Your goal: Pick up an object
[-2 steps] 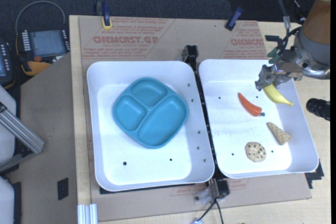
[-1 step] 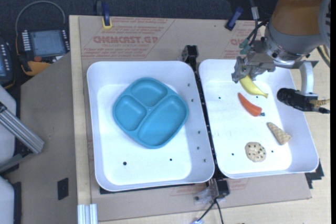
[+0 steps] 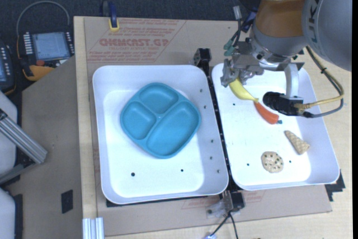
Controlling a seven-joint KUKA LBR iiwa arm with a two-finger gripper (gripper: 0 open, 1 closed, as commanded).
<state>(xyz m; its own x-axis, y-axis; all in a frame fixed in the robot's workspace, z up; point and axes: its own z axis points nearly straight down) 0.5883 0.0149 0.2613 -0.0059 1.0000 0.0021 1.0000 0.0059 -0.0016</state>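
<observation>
My gripper hangs over the far left corner of the right bin, under the orange band of the arm. A small yellow banana lies directly below it, its upper end tucked under the gripper. Whether the gripper touches the banana is hidden by the wrist. An orange carrot lies just right of the banana. Toward the front of the same bin sit a round brown cookie and a tan wedge-shaped piece.
A blue divided plate lies in the middle of the left bin. A black connector with a yellow cable hangs off the arm above the carrot. The ridge where the two bins meet runs close to the gripper's left.
</observation>
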